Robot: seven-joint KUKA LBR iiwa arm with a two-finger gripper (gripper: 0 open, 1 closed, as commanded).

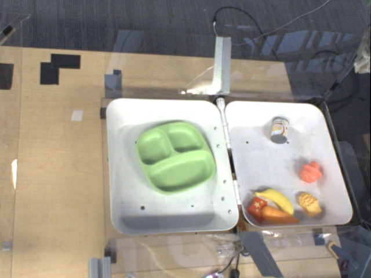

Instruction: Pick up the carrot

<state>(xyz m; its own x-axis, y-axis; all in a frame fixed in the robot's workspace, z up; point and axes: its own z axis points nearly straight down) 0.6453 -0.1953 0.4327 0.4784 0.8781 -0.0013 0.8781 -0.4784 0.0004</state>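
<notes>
From the camera view above the bench, the carrot [278,215] was a short orange piece, thick at its left end and tapering to the right, lying nearly flat along the near wall of the right bin [255,132]. It sat in that bin's near left corner, touching the red item [256,205] at its left end, with the yellow banana [276,199] curving just behind it and close enough that the two seemed to touch.

The right bin also held a yellow-brown knobbly item [308,202] just right of the carrot's tip, a reddish-orange lumpy item [311,171] farther back near the right wall, and a small can [279,130] with a pale label standing toward the far side, well apart from the cluster in the corner.

The left bin [124,213] held a green divided plate [175,156], with two small compartments at its far side and one long compartment at its near side, resting tilted near the middle of the bin. The two bins stood side by side, their inner rims touching.
</notes>
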